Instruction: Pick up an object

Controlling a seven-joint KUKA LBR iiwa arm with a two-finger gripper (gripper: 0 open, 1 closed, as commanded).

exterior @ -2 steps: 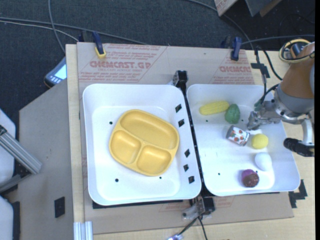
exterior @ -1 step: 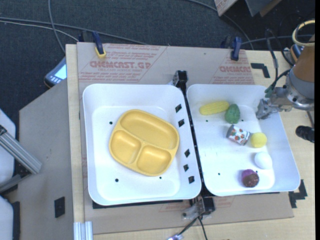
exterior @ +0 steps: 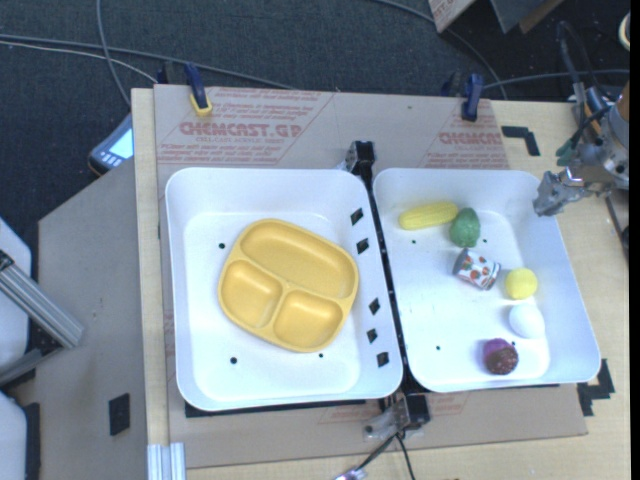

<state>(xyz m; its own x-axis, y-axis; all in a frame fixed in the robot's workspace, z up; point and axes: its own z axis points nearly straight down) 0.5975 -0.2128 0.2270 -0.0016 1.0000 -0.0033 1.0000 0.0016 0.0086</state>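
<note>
The right white bin [exterior: 570, 298] holds several small items. A yellow banana-shaped piece [exterior: 428, 216] lies at its far side with a green round object [exterior: 464, 228] beside it. A small patterned can [exterior: 476, 269] lies near the middle, and a yellow lemon [exterior: 520, 284] sits to its right. Nearer the front are a white egg [exterior: 526, 319] and a purple object [exterior: 500, 356]. My gripper [exterior: 553, 195] hangs over the bin's far right rim, apart from all the items and carrying nothing that I can see.
The left white bin [exterior: 190, 268] holds a yellow divided plate [exterior: 288, 284]. Clamps [exterior: 198, 95] [exterior: 470, 95] hold a board at the bench's far edge. Cables run across the dark floor behind, and the arm's wrist [exterior: 605, 148] is at the right edge.
</note>
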